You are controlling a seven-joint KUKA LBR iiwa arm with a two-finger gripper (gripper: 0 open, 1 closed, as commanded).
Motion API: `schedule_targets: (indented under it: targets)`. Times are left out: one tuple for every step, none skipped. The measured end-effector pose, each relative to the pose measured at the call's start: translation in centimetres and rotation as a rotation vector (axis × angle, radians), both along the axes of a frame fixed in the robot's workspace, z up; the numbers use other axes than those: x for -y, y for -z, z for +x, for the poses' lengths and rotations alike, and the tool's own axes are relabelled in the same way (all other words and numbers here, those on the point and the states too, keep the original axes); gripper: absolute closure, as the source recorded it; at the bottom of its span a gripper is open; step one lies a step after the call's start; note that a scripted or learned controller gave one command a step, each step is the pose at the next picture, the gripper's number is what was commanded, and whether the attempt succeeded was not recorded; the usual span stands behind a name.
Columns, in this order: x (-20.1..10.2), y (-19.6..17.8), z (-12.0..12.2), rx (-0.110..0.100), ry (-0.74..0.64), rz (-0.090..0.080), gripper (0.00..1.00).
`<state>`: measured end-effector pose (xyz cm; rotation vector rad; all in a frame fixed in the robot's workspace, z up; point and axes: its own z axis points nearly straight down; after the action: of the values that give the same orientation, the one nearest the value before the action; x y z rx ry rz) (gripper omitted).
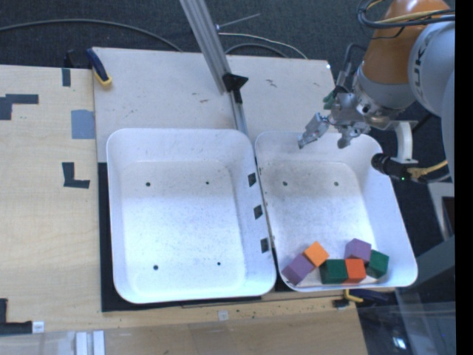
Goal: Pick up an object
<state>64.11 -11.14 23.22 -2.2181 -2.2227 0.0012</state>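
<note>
Several small blocks lie clustered at the near edge of the right bin: a purple block, an orange block, a dark green block, a second orange block, a second purple block and a green block. My gripper hangs over the far edge of the right bin, well away from the blocks. Its two fingers are spread apart with nothing between them.
The left bin sits beside the right one, with a row of black clips along the shared wall. A slanted metal post rises behind the bins. A yellow and blue tool lies at the far left.
</note>
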Motion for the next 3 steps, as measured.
schedule_targets:
  targets:
    - [-1.3, -1.7, -4.0, -0.001, 0.001, 0.002, 0.0]
    - [-1.7, 11.1, -14.5, -0.013, 0.004, 0.002, 0.0]
    - [-9.0, -1.6, -14.7, 0.007, -0.005, 0.001, 0.0]
